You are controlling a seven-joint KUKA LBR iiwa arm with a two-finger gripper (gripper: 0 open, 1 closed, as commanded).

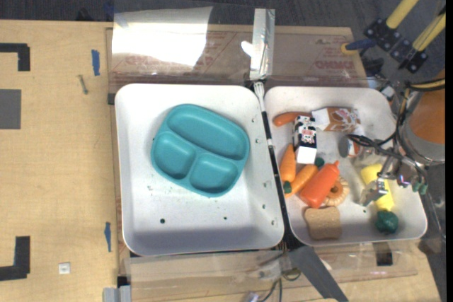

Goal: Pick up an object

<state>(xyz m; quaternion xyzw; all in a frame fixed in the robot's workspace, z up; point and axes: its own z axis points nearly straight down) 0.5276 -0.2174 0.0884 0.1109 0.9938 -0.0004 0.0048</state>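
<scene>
Yellow toy (371, 175) | lies in right bin (414, 233) under pincer (375, 189), likely your target | you cannot tell whether pincer is clamped.

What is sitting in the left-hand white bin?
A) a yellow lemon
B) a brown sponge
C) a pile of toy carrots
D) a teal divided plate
D: the teal divided plate lies alone in the left bin, while the toy food is crowded in the right bin.
</scene>
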